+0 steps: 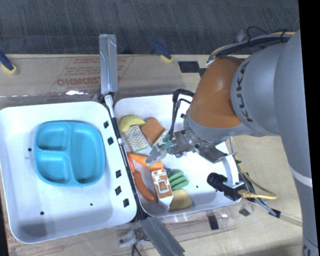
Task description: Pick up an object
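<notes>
The right bin point(147, 104) holds a heap of toy foods along its left side. At the back lie a yellow-green piece point(130, 122), an orange-brown block point(153, 129) and a speckled packet point(133, 137). Nearer the front are an orange carrot point(139, 159), a second carrot point(145, 190), a white and orange carton point(161, 184), a green piece point(177, 179) and a tan lump point(181, 200). My gripper point(160, 147) reaches down into this heap, just right of the speckled packet and above the carton. The wrist hides what lies under it.
A blue divided plate point(70, 152) lies in the left bin point(23, 218). A metal divider bar point(108, 62) runs between the bins. The arm's orange band point(218, 98) hangs over the right bin's right half. A black part and cables point(225, 184) sit at the front right.
</notes>
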`<state>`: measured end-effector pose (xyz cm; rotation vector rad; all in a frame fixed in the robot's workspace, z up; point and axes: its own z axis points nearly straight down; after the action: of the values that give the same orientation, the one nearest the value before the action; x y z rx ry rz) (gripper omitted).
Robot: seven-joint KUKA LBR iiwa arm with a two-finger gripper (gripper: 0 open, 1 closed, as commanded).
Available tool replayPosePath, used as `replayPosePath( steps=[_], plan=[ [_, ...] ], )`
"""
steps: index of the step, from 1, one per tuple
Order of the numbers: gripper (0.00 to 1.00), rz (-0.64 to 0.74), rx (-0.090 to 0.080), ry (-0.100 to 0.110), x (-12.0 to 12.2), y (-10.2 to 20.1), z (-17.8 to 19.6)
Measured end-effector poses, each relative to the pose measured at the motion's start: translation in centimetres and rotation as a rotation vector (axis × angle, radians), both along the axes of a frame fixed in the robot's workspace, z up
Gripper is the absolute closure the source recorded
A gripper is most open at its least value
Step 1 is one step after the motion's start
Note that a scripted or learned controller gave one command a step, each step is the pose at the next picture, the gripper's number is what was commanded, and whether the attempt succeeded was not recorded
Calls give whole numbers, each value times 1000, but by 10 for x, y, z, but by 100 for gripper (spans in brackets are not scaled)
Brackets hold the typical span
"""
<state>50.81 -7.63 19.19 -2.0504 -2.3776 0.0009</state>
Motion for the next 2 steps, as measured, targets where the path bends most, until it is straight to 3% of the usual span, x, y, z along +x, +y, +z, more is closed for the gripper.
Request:
replayPosePath(
  steps=[1, 2],
  plan=[
    [0, 50, 0, 0, 3, -50, -101],
    [100, 54, -1, 2, 3, -50, -92]
  ],
)
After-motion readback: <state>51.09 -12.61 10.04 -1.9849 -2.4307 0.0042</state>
